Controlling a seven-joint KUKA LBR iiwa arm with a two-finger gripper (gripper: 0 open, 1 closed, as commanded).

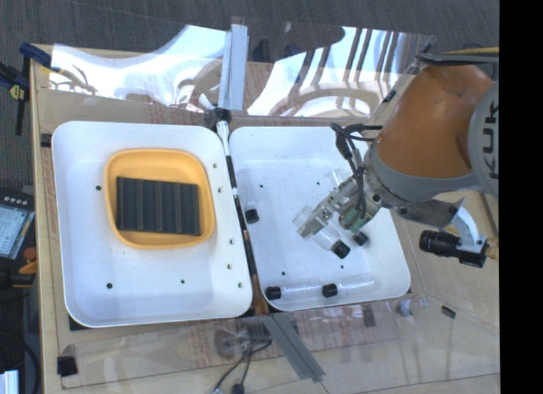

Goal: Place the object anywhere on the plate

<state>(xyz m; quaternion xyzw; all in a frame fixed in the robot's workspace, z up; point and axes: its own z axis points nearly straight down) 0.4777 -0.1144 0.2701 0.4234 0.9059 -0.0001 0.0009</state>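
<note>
I see the arm [433,133] reaching in from the right over the right bin [280,150], its orange band filling much of that side. The gripper [327,222] hangs low over the middle of the right bin floor, its pale, partly clear body angled down and to the left. I cannot tell how far it is open or whether anything sits in it; the end of the tool blurs into the white floor. The plate [157,167], yellow with a dark ribbed rectangle [159,205] lying on it, sits in the left bin [76,282], well apart from the gripper and across the raised divider [237,214] where the two bins meet. That divider lies between the gripper and the plate. Around the gripper I make out a few small black pieces: one [340,249] just below the tool, one [251,214] near the divider, and two more, [273,293] and [329,289], along the near wall of the right bin. What these pieces are I cannot say. A black cylindrical part [450,244] juts from the arm beyond the bin's right edge.
</note>
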